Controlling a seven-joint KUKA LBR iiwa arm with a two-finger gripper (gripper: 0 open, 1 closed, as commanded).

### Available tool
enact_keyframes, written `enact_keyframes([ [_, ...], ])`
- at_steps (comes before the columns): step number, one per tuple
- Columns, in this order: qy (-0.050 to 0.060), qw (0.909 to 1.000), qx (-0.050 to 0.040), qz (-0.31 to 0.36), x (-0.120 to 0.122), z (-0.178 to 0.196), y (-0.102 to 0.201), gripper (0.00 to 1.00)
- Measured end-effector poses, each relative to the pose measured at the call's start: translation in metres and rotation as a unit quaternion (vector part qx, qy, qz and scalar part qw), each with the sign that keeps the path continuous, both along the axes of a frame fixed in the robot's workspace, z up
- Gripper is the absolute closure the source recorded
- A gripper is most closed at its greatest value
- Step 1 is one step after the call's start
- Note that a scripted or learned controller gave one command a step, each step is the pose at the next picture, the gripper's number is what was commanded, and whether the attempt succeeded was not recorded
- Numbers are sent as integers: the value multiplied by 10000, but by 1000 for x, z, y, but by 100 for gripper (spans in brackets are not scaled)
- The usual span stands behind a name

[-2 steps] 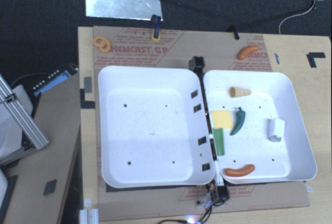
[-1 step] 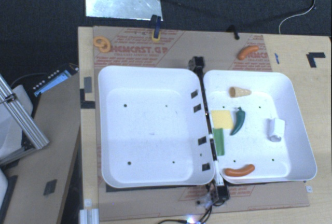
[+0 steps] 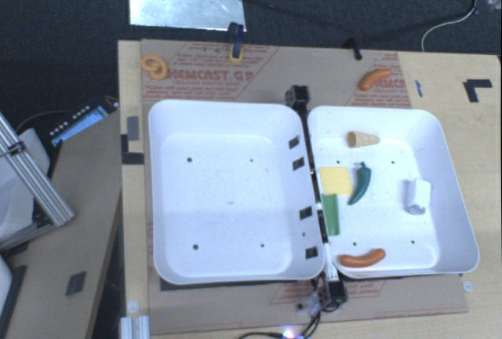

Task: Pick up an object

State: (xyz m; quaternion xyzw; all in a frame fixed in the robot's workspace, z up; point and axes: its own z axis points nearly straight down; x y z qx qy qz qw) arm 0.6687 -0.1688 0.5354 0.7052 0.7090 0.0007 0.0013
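The right bin [image 3: 451,173] holds several small objects. A tan cone [image 3: 362,140] lies near its back. Below it a dark green pepper [image 3: 361,182] rests beside a yellow square block [image 3: 336,180], and a green strip [image 3: 331,213] lies along the bin's left wall. A white cylinder [image 3: 416,196] sits toward the right side. An orange sausage [image 3: 361,257] lies at the front edge.
The left bin [image 3: 227,188] adjoins the right one, joined by black clips [image 3: 302,165]. On the cardboard base behind the bins lie a pretzel [image 3: 154,67], a second orange sausage [image 3: 375,78] and a yellow-blue clamp [image 3: 234,43]. A metal frame [image 3: 31,180] stands at left.
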Motion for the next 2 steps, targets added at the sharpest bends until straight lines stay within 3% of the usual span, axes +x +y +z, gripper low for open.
enact_keyframes([
  [1, 4, 10000, -3, -31, -29, 0, -39, 100],
  [2, 1, 10000, -1, -7, -38, 0, -23, 100],
])
